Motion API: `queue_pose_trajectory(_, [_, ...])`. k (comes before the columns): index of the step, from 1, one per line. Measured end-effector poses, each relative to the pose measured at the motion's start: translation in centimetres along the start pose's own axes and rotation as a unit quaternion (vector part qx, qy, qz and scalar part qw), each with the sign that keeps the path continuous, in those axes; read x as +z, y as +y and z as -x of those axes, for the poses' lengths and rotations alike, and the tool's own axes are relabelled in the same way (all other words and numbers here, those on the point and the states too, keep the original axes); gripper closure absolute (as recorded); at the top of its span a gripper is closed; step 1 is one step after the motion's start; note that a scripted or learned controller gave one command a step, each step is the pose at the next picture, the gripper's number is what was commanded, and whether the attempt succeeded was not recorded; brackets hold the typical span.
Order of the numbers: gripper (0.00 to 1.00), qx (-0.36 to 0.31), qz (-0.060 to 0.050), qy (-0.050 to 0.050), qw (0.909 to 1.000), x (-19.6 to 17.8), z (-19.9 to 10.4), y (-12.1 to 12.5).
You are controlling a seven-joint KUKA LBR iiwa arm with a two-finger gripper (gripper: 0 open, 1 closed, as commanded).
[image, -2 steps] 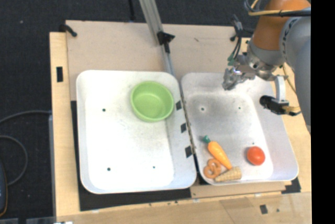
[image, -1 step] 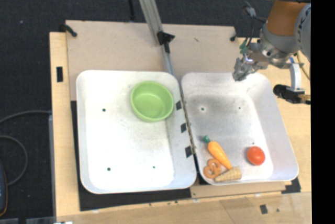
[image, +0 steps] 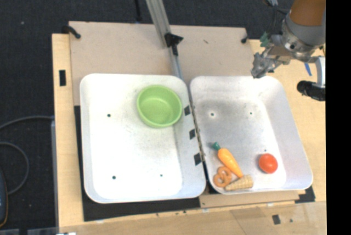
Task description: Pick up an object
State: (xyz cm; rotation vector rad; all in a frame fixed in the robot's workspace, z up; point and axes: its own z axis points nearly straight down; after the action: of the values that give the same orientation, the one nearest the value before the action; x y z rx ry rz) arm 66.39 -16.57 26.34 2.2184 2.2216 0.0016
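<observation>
Colleague: Where is your gripper just now?

Me: My gripper (image: 259,70) hangs over the far right corner of the right-hand bin (image: 241,113), about at its rim, with my grey arm (image: 307,9) coming in from the view's right. Nothing shows in its grasp. Whether it is spread or pressed together I cannot tell; from this slant it is a small dark shape.

Colleague: And the objects to pick from?

Me: Four of them sit at the near end of that same bin, well apart from my gripper. An orange carrot (image: 228,161) with a green top lies slantwise near the wall between the bins. Just below it is a small brown pretzel (image: 222,176), and beside that a pale ribbed cone (image: 239,183) lies on its side against the near rim. A red tomato (image: 267,163) rests alone to the right of the carrot, clear of the others.

Colleague: What about the other bin?

Me: The left-hand bin (image: 88,135) holds one green bowl (image: 159,106), upright, near its far right corner. A metal pole (image: 153,3) runs from the top of the view down to where the two bins meet.
</observation>
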Motion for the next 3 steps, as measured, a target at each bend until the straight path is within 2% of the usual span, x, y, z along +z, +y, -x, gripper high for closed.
queue_pose_trajectory(2, [1.00, -0.003, -0.001, 0.001, 1.0000, -1.2, -9.2, -2.5])
queue_pose_trajectory(3, [1.00, -0.002, -0.001, 0.001, 1.0000, 0.1, -14.1, -3.3])
